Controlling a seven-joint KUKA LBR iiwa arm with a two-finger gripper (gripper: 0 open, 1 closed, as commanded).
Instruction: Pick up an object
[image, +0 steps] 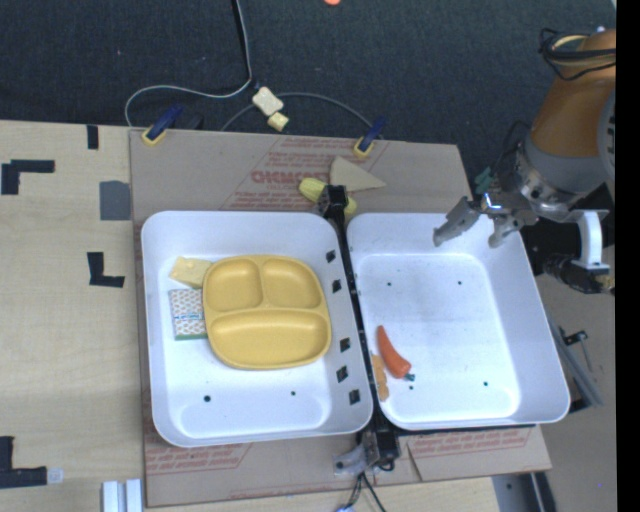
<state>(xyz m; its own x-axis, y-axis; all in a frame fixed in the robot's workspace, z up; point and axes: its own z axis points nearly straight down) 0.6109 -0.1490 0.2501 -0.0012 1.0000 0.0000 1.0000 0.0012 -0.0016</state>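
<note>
An orange carrot-like piece lies in the right bin, near its left wall toward the front. A second, smaller orange bit rests just beside it against the wall. My gripper hangs over the right bin's back rim, well behind the carrot, with its two fingers spread apart and nothing between them. In the left bin sits a yellow divided plate. A pale yellow wedge and a small patterned sponge lie at the plate's left.
Black clips run down the seam where the two bins meet. Behind the bins on the cardboard lie a yellow item and a tan wedge. Cables trail across the dark back area.
</note>
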